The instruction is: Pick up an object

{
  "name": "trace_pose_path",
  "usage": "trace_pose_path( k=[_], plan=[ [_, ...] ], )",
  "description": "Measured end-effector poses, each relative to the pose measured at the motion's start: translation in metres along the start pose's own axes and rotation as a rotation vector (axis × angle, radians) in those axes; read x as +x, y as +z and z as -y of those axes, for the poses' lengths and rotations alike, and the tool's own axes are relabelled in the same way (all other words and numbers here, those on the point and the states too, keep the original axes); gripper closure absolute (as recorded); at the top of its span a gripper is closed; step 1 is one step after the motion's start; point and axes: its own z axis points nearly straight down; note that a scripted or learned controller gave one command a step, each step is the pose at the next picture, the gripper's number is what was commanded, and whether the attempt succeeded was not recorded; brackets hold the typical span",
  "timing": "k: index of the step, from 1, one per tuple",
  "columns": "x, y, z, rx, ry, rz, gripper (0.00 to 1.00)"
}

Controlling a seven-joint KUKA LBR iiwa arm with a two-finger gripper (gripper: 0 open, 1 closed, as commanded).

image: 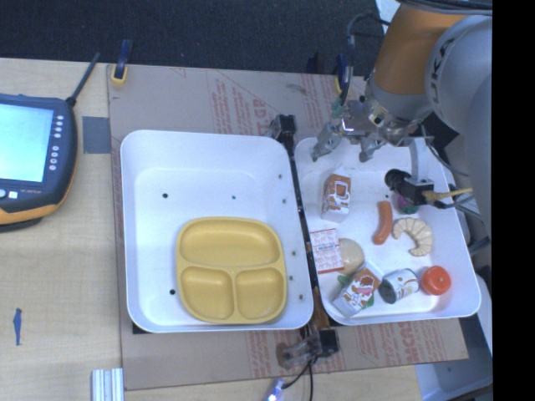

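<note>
Brown-and-white carton (337, 195) lies flat at the far end of the right bin (465, 249), just below your hand (348, 144), which hangs open and empty. It looks light, stiff, crushable; take it across the narrow sides.

The hand (347, 147), its two fingers spread apart and holding nothing, is hovering over the far end of the right bin (465, 249), just above a small brown carton (337, 194). A yellow divided tray (231, 269) is lying in the left bin (142, 224).
</note>
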Motion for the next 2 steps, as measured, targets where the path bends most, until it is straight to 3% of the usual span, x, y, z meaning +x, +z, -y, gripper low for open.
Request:
trace_pose_path(
  k=[1, 2],
  plan=[
    [-0.0437, 0.1011, 0.0062, 0.003, 0.001, -0.001, 0.00],
    [-0.0448, 0.0912, 0.0056, 0.005, -0.001, 0.000, 1.00]
  ],
)
